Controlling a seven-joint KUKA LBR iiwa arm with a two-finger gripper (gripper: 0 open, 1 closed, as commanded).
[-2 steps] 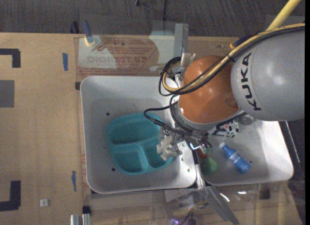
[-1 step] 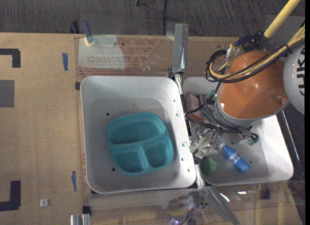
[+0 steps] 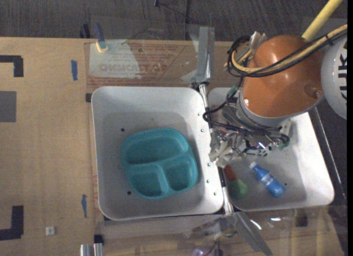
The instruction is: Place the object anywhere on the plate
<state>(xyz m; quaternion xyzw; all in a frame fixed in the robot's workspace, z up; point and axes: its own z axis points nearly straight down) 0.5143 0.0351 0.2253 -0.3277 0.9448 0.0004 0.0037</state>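
A teal plate [image 3: 159, 163] with three compartments lies in the left bin [image 3: 110, 106], toward its front right. In the right bin [image 3: 311, 180] lie a small blue bottle [image 3: 267, 179] and a red and green object [image 3: 236, 184], close to the bin's left wall. My gripper [image 3: 230, 149] hangs over the left side of the right bin, just above and behind the red and green object. The orange wrist band and cables hide much of it. I see nothing clearly held in it.
The divider between the two bins [image 3: 212, 155] runs just left of the gripper. A clear plastic sheet [image 3: 138, 62] lies on the bench behind the left bin. The arm's body covers the back of the right bin.
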